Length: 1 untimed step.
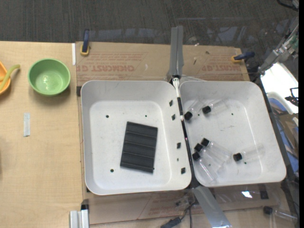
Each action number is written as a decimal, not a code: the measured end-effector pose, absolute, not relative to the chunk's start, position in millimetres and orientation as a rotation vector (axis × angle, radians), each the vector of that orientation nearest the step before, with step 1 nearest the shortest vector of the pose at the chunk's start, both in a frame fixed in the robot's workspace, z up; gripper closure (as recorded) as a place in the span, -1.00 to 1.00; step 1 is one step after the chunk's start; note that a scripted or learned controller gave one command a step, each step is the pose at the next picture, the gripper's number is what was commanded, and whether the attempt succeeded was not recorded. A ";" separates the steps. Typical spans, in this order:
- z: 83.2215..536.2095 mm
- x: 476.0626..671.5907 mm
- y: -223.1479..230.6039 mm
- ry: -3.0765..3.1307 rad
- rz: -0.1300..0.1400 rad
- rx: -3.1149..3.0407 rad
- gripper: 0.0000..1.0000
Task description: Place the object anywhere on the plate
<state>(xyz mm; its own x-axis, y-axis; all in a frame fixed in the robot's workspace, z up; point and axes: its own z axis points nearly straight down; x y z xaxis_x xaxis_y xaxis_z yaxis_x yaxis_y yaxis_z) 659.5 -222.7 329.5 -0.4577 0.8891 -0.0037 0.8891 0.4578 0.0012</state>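
Observation:
A black ribbed rectangular plate lies flat in the left white bin, slightly right of its middle. Several clear plastic vials with black caps lie scattered in the right white bin. One vial lies near that bin's back left, with another vial against the left wall. A pair of vials lies at the front left, and one vial lies at the front right. All rest on their sides.
A green bowl stands on the wooden bench left of the bins, with an orange item at the left edge. A small grey strip lies below them. Clamps hold the cardboard behind the bins.

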 end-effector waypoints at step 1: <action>329.5 659.5 -222.7 2.679 -0.001 1.634 -1.00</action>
